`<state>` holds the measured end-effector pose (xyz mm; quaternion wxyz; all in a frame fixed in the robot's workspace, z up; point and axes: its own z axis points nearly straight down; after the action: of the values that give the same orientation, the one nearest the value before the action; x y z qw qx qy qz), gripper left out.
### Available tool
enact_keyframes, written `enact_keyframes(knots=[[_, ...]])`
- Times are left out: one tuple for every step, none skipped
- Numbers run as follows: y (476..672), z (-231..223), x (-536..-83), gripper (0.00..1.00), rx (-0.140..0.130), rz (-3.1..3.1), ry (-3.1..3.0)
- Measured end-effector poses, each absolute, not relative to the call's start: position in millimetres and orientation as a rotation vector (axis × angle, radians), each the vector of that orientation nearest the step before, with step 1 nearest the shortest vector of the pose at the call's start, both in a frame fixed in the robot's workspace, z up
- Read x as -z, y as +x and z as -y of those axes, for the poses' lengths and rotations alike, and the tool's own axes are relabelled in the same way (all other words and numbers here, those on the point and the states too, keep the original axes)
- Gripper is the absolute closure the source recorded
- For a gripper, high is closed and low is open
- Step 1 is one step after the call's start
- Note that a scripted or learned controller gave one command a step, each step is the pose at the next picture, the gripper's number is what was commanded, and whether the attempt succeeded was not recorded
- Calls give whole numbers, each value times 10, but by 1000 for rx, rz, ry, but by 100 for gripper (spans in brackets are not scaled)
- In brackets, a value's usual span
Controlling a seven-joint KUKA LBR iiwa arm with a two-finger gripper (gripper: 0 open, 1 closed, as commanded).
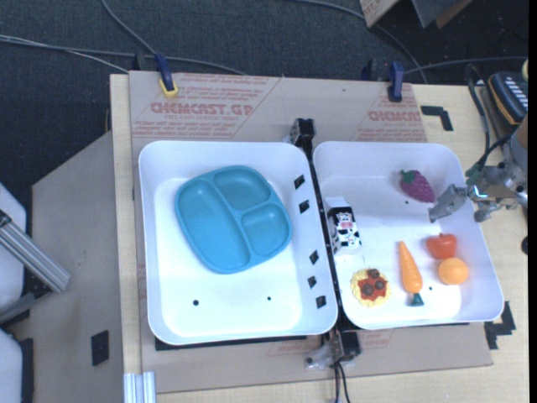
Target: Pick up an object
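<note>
The right bin [394, 154] contains six small objects. A purple toy fruit [417, 185] lies near the far right corner. A red tomato [442, 245] sits just above an orange [453, 271] by the right wall, the two nearly touching. A carrot [409, 269] lies lengthwise beside them, green end toward the near wall. A small round pizza [371, 286] rests near the front left corner. A black-and-white carton [344, 227] lies against the left wall.

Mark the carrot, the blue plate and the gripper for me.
carrot [409, 269], camera view, middle of its orange body.
blue plate [232, 217], camera view, ridge where its compartments meet.
gripper [466, 201], camera view, midway between its fingertips.
</note>
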<state>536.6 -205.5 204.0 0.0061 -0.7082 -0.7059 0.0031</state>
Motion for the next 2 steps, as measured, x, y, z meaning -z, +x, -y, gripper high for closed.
enact_keyframes(knots=[[5397, 2051, -2103, 0, 0, 2221, -2220], [5485, 2069, -1614, 0, -3, 2218, -2217]])
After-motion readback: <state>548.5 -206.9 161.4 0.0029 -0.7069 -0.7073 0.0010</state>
